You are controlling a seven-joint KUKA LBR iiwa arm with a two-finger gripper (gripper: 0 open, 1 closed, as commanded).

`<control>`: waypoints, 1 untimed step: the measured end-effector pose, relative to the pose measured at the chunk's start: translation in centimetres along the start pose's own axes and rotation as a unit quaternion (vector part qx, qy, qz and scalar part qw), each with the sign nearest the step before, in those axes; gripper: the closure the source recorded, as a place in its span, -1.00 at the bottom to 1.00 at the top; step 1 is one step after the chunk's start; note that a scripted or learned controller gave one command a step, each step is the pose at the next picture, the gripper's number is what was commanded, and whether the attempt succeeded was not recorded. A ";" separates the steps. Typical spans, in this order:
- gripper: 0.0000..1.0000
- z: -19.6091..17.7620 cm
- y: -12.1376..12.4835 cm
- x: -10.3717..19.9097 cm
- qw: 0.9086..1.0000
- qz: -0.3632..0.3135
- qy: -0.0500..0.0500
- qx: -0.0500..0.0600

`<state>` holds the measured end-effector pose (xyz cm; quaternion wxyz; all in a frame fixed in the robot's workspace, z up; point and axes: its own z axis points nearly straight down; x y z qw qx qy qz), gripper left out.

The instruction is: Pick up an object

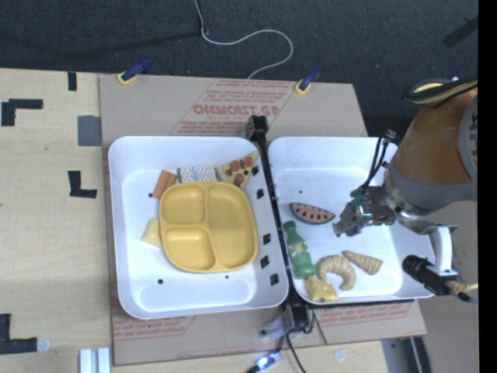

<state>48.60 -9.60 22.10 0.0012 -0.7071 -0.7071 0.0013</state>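
Observation:
My gripper (351, 221) hangs over the right bin (365, 152), just right of a watermelon slice (311, 213), with nothing seen between its dark fingers. Below it lie a croissant (338, 269), a beige cone-shaped piece (363, 261), a green bottle (297, 250) along the bin's left wall, and a small yellow piece (320, 289). The left bin (128, 208) holds a yellow divided plate (208, 225), with a pizza slice (239, 169), an orange piece (164, 183) and a pale yellow wedge (151, 232) around it.
The arm's grey and orange body (435, 154) covers the right bin's right side. A black divider (268, 208) runs between the bins. Both bins rest on cardboard (225, 103) held by clips, with a white cable (248, 41) behind.

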 end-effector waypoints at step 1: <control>1.00 -1.2 0.6 0.3 1.000 -0.001 0.000 -0.001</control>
